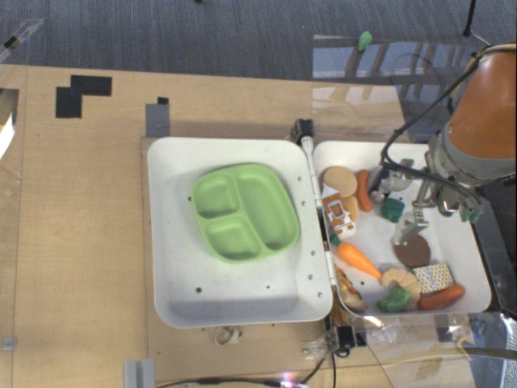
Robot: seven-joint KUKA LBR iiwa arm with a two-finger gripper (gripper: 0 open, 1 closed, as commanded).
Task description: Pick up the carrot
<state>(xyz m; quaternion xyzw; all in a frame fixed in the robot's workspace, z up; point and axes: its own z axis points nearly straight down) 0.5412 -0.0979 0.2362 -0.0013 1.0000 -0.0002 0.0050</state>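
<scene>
While arm hovers over right bin (481, 273), claw (412, 226) looks released, grasping nothing (approach step). Carrot (359, 259) lies near bin's left wall; next: shift left, descend.

The carrot (359, 260) is a small orange toy with a tapered body, lying flat on the floor of the right bin (477, 253). It sits in that bin's lower left part, near the left wall, slanting with its thick end up-left and its narrow tip pointing down-right.
</scene>
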